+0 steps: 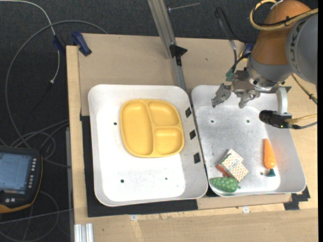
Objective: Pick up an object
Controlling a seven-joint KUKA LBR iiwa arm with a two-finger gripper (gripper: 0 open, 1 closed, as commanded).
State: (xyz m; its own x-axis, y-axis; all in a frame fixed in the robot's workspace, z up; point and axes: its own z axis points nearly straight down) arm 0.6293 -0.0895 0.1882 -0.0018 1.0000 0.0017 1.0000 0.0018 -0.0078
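Note:
The gripper point(232, 98) hangs over the far edge of the right bin point(237, 130), its two grey fingers spread apart with nothing between them. Well toward the near side of that bin lie an orange carrot point(269, 154), a small patterned box point(234, 165) with a red stripe, and a green knobbly object point(225, 184) at the near rim. The gripper is clearly apart from all three.
A yellow three-compartment tray point(151, 127) sits in the left bin point(108, 175). A metal post point(164, 19) rises from the back between the bins. Cables and a black part point(275, 118) hang at the right by the arm. A handheld screen point(17, 175) lies at far left.

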